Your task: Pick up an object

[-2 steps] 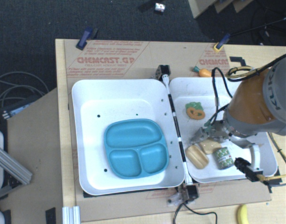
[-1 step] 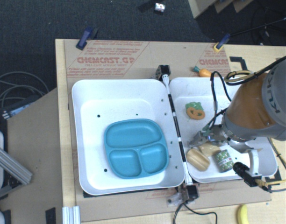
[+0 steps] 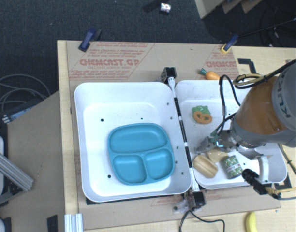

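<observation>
The right bin (image 3: 186, 93) holds a small brown and green pretzel-like toy (image 3: 202, 114) near its middle. At its front lie a tan bread-like piece (image 3: 205, 166), a paler piece (image 3: 217, 155) just behind it, and a green and white can-like item (image 3: 231, 166). My gripper (image 3: 212, 142) hangs low over the front of this bin, right above the pale piece and beside the tan one. The arm's orange band (image 3: 257, 110) hides the bin's right half. No object is visibly lifted.
The left bin (image 3: 90, 100) holds a blue divided plate (image 3: 140, 152). On the bench behind the right bin lies a small orange item (image 3: 212, 75). A yellow item (image 3: 251, 222) sits at the front edge. Clamps (image 3: 89, 39) stand at the bench's back corners.
</observation>
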{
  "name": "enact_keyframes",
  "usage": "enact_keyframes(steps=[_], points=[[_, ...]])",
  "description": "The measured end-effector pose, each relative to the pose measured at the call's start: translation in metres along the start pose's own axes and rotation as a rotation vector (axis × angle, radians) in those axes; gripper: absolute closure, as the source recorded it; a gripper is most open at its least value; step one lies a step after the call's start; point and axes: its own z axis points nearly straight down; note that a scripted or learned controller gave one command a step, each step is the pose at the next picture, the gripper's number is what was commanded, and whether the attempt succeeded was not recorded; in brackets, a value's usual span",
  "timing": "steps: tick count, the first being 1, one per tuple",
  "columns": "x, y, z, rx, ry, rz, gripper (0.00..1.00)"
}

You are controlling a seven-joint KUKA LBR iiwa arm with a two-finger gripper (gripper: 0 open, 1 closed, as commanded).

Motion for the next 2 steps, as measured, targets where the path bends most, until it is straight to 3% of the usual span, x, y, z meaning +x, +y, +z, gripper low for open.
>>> enact_keyframes(steps=[2], points=[[0.0023, -0.0118, 0.0001, -0.001, -0.001, 0.001, 0.0]])
